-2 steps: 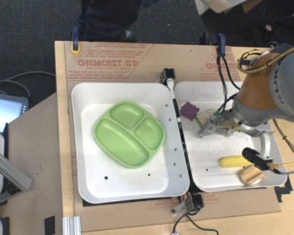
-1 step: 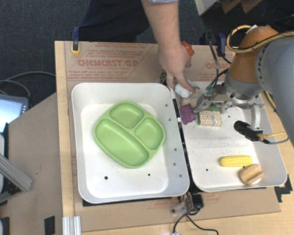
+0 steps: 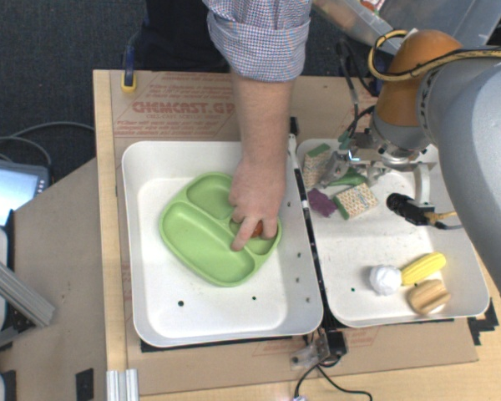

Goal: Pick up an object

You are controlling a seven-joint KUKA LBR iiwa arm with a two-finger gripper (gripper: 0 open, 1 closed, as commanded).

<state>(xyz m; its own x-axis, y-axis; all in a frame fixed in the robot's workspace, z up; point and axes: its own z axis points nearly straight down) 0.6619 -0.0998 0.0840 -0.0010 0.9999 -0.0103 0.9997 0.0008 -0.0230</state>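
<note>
Gripper [image 3: 351, 161] low over the clutter at 12 o'clock of the right white bin [image 3: 451, 303]; I cannot tell its state.

Person's hand [image 3: 255, 207] sits on the green divided plastic plate [image 3: 204, 241] in the left white bin [image 3: 150, 299], so I'd keep out of there. Nearest candidates, touching each other: purple scrap [image 3: 321, 200] and tan speckled card [image 3: 356, 199], just at 6 o'clock of the gripper. Easier picks, I judge: yellow corn-shaped toy [image 3: 423, 266], white ball [image 3: 385, 279], tan wooden block [image 3: 428, 296] at 5 o'clock, better spaced. I'd centre on one item, descend straight.
</note>
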